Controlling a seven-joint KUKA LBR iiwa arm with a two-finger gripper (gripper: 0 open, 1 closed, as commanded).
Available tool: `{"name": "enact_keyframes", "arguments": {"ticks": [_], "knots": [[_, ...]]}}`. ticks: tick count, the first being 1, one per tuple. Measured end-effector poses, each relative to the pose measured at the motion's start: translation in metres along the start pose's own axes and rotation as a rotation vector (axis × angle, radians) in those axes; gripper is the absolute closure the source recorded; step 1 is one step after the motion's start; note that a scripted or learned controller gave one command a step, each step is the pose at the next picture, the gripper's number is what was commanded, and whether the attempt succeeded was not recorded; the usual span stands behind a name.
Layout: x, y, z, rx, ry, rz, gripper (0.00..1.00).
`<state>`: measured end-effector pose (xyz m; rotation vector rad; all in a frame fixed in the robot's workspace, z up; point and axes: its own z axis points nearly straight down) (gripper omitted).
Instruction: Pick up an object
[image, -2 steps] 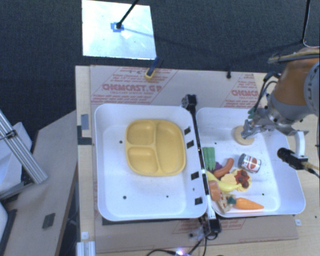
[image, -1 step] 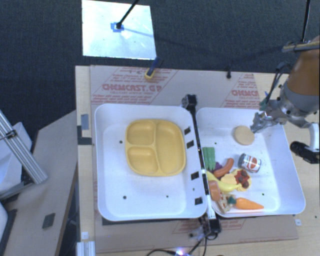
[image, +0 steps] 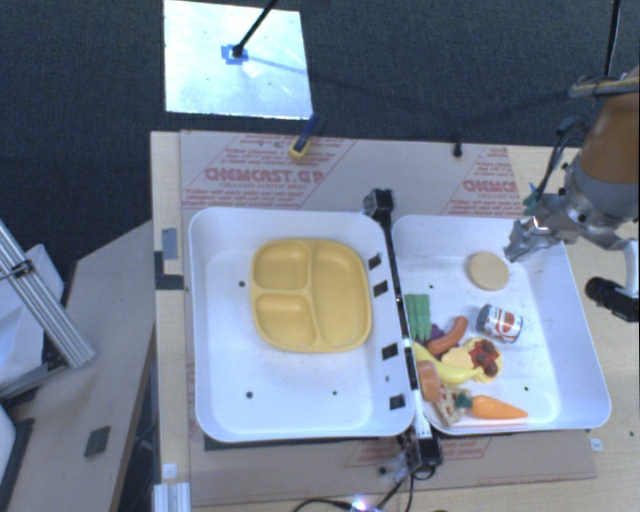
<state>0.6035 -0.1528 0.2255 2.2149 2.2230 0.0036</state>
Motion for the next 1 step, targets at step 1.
{"name": "enact_keyframes", "arguments": {"ticks": [1], "knots": [[0.0539,0.0052,-0.0108,0.000,0.003,-0.006,1.00]]}}
